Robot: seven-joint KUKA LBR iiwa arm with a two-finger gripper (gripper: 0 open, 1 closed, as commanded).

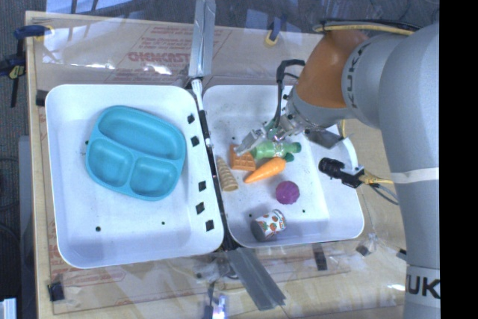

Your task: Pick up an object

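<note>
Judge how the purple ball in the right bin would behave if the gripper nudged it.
The purple ball looks round, so it would probably roll across the right bin. It lies free beside the toy carrot, which might stop it. It seems small and probably light.

Gripper (263,138) low over green toy (270,151) — right bin (340,217).

Both bins (112,243) look like smooth white plastic with a soft shine. The blue tray (136,152) in the left bin is matt plastic. At the middle of the right bin, the carrot (265,170) and the green toy (270,151) look like glossy plastic. The purple ball (287,192) looks duller. The arm (396,86) has a smooth grey shell with a satin finish, and its orange band (325,78) is glossy.
</note>
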